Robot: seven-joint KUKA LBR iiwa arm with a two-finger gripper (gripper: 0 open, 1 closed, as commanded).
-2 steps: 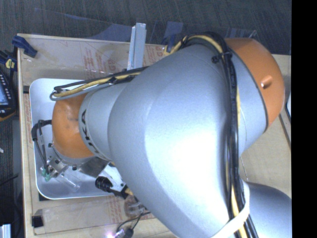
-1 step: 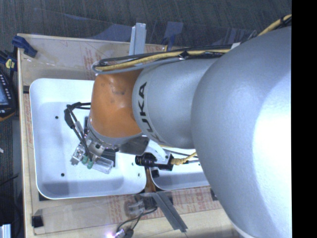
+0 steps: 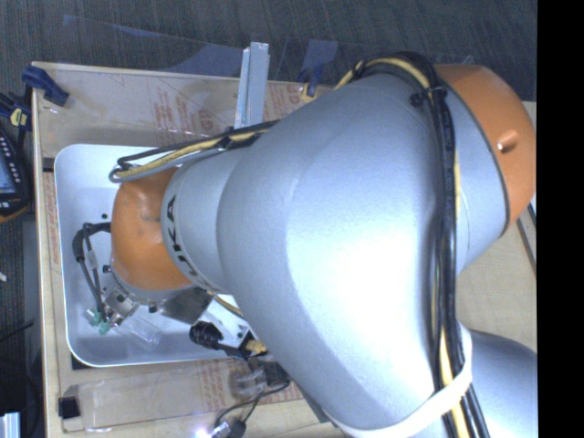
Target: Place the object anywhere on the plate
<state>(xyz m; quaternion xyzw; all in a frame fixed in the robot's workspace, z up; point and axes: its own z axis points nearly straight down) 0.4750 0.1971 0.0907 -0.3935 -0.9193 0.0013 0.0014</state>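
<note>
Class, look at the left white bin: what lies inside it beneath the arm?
Inside the left bin, the gripper sits low near its front-left corner, above bare white floor. The arm covers most of the bin, so any plate or object there is hidden.

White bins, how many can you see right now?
1: a bin at the left, under the arm. The arm covers much of the bench, so another may be hidden.

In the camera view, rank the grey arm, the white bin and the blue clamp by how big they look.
1. Grey arm, though it is nearest the camera.
2. White bin, partly covered by the arm.
3. Blue clamp.
</note>
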